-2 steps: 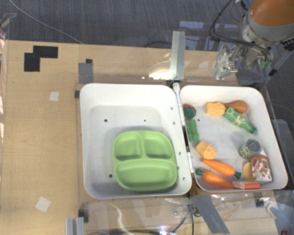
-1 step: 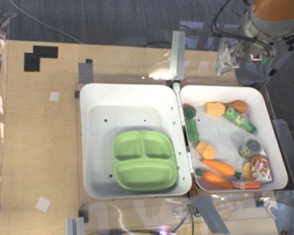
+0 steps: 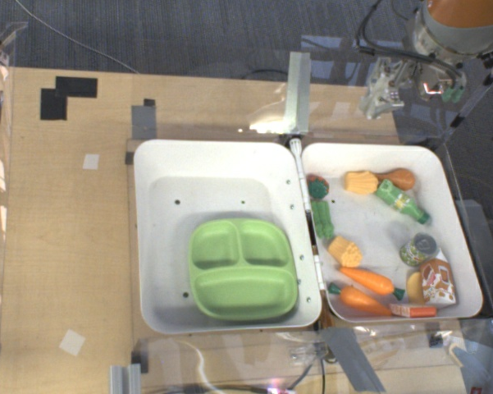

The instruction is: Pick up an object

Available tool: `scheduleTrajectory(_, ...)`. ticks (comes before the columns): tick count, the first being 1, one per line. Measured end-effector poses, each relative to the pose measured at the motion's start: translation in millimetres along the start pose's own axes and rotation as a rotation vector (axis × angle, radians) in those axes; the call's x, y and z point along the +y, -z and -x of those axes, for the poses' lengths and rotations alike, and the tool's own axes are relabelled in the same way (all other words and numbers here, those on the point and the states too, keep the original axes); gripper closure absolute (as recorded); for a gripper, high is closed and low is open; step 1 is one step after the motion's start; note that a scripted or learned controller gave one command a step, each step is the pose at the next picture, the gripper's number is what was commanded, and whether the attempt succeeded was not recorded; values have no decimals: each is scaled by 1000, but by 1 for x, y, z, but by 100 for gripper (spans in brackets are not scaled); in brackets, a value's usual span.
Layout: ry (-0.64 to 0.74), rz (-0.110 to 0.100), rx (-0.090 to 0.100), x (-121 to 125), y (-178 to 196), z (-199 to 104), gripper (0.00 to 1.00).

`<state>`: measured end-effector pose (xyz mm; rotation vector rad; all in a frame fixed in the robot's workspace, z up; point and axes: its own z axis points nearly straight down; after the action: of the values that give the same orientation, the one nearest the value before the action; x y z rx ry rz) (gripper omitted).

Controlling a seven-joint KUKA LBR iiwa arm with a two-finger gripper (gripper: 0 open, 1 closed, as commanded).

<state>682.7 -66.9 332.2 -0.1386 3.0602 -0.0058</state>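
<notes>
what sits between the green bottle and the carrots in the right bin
In the camera view, between the green bottle and the carrots lies bare white bin floor, with an orange wedge at its left edge.

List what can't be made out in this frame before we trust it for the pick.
- Arm: cut off by the top edge of the camera view; just the orange band and wrist show.
- Gripper: small and cluttered by cables, finger state unreadable.
- Small can and carton in the right bin: labels too small to read.
- Dark green item: pressed against the bin's left wall, shape unclear.
</notes>
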Motion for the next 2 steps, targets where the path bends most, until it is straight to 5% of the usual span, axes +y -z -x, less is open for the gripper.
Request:
scheduleTrajectory(1, 2, -1, -12, 0, 14, 3, 100)
scheduleTrajectory(2, 433, 20, 66, -64, -10, -46, 100)
